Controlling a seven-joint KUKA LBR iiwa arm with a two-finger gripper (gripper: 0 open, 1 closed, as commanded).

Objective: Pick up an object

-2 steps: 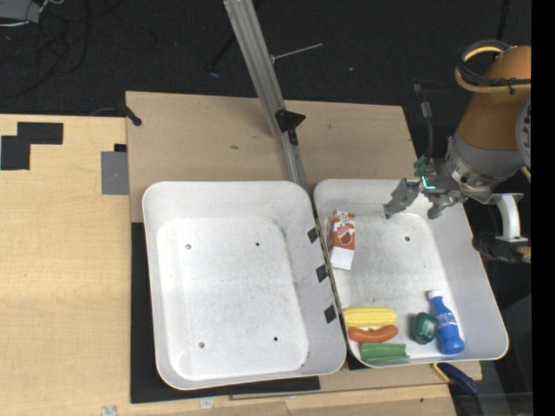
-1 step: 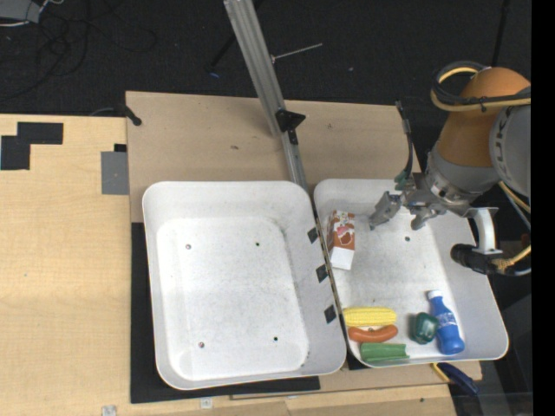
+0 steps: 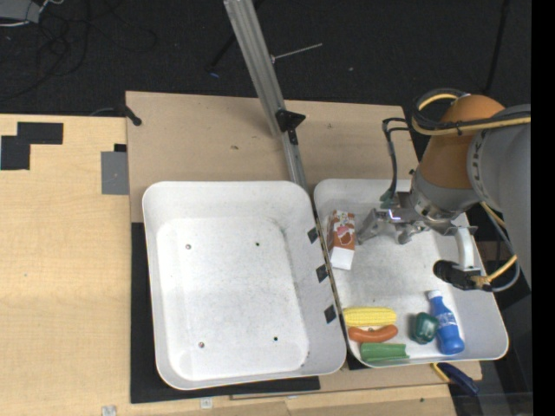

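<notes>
My gripper [image 3: 389,228] hangs over the upper middle of the right bin [image 3: 395,271], its two grey fingers apart with nothing between them. Just left of it, against the bin's left wall, lies a red and white packet [image 3: 342,230] with a small white box [image 3: 342,259] below it. Along the bin's front edge sit a yellow corn cob [image 3: 370,317], a red sausage-shaped toy [image 3: 373,332] and a green vegetable [image 3: 382,351]. A dark green round object [image 3: 422,328] and a blue bottle [image 3: 445,323] lie at the front right.
The left bin [image 3: 230,280] stands beside the right one, joined by black clips [image 3: 321,271]. A slanted aluminium bar [image 3: 264,76] rises behind the bins. The arm's orange band [image 3: 460,141] and cables [image 3: 464,271] hang over the right bin's right side.
</notes>
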